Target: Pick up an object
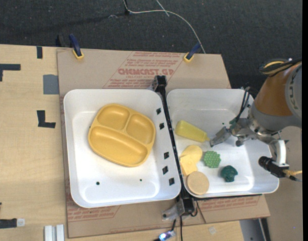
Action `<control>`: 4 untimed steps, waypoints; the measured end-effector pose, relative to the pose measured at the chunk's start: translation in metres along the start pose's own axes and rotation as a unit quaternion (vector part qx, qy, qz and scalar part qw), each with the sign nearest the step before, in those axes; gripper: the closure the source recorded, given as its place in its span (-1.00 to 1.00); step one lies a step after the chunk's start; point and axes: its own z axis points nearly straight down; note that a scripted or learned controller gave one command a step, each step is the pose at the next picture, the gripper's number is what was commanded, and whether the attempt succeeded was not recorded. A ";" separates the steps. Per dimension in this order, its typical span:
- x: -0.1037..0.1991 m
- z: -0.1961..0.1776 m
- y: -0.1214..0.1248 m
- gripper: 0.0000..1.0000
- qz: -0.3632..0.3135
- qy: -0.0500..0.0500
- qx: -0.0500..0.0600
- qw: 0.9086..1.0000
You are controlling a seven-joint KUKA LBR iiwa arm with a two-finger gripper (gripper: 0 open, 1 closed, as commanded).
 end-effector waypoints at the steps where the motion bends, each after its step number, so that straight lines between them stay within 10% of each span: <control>1: 0.000 -0.013 0.001 1.00 -0.001 0.000 -0.002 1.000; 3: -0.001 -0.109 0.005 1.00 0.000 -0.001 -0.005 1.000; 4: 0.049 -0.116 0.008 1.00 -0.003 0.000 -0.003 1.000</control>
